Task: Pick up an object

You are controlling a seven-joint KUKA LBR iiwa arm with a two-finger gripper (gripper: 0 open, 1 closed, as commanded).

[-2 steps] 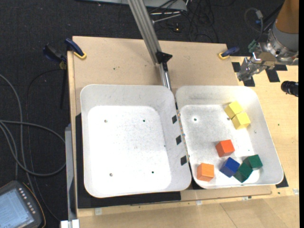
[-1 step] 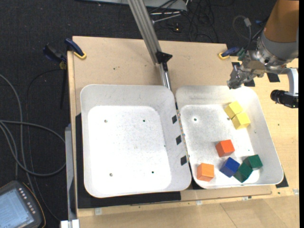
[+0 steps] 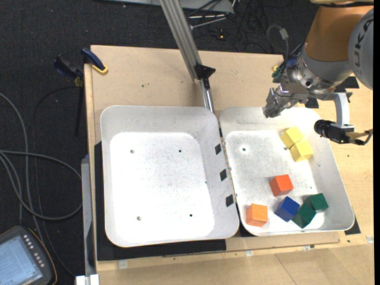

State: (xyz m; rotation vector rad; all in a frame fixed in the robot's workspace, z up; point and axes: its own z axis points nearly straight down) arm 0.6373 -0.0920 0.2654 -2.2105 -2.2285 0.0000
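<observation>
The right bin (image 3: 261,140) holds several small blocks. Two yellow blocks (image 3: 296,143) lie near its far right side. A red-orange block (image 3: 281,184) sits mid-bin, an orange block (image 3: 256,214) near the front, a blue block (image 3: 288,208) beside it, and two green blocks (image 3: 311,209) in the front right corner. My gripper (image 3: 274,108) hangs over the far edge of the right bin, up and left of the yellow blocks. Nothing shows between its fingers.
The left bin (image 3: 119,159) stands beside the right one, with a row of black clips (image 3: 224,174) along the seam. A slanted metal pole (image 3: 181,25) crosses the bench's far side. A blue and yellow clamp (image 3: 89,58) grips the bench's far left corner.
</observation>
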